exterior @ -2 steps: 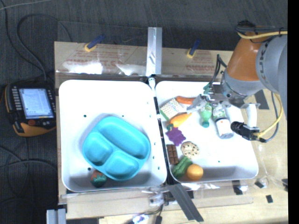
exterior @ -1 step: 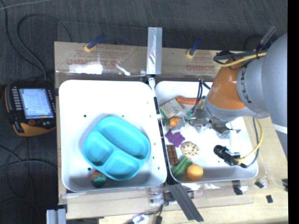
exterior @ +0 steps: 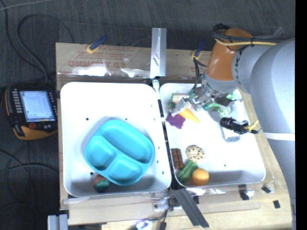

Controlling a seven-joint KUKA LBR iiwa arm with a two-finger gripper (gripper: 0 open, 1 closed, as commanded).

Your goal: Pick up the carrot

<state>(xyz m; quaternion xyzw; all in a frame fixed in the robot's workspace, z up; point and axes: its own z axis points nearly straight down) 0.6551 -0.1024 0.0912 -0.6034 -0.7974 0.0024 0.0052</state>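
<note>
The carrot (exterior: 196, 174), an orange body with a green leafy end, lies in the right bin (exterior: 240, 169) at its front left corner. My gripper (exterior: 195, 99) hangs over the back of that bin, well away from the carrot. It is just above a yellow wedge (exterior: 190, 115) and a purple toy (exterior: 176, 121). The wrist hides the gripper's tips.
A cookie (exterior: 194, 152) and a brown chocolate bar (exterior: 176, 158) lie just behind the carrot. The left bin (exterior: 76, 104) holds a blue divided plate (exterior: 120, 150) and a small red and green toy (exterior: 100, 182). A ridge between the bins runs close to the carrot's left.
</note>
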